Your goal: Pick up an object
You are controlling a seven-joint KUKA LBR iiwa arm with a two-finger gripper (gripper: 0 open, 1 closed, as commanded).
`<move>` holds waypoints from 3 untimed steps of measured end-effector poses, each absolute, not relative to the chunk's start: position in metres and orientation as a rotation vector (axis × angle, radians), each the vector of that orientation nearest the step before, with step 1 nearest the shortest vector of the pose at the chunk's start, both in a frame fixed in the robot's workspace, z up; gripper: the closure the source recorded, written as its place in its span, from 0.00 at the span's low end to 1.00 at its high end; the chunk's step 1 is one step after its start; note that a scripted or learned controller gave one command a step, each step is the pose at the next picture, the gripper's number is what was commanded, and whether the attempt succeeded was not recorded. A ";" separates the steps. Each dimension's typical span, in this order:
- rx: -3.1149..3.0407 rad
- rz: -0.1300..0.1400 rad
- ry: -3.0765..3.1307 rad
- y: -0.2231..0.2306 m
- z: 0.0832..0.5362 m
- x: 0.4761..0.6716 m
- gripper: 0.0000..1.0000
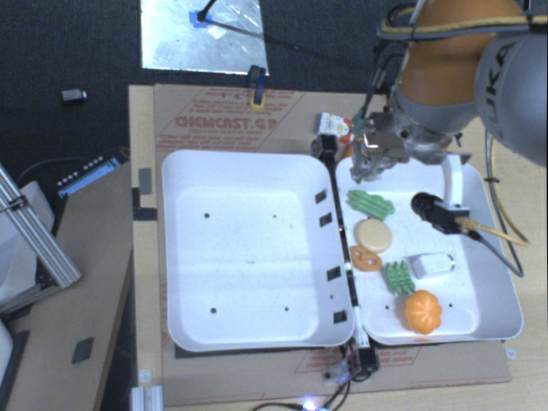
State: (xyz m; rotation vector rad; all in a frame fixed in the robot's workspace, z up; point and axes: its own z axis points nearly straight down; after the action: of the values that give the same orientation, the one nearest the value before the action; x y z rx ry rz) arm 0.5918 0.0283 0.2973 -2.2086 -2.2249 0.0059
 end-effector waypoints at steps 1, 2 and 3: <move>-2.204 -0.012 -2.239 0.137 0.332 0.601 1.00; -2.206 -0.019 -2.239 0.234 0.412 0.598 1.00; -2.205 0.023 -2.225 0.236 0.304 0.480 1.00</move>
State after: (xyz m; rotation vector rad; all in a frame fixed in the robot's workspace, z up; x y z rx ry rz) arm 0.4802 0.2356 0.3040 -2.2049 -2.2248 0.0231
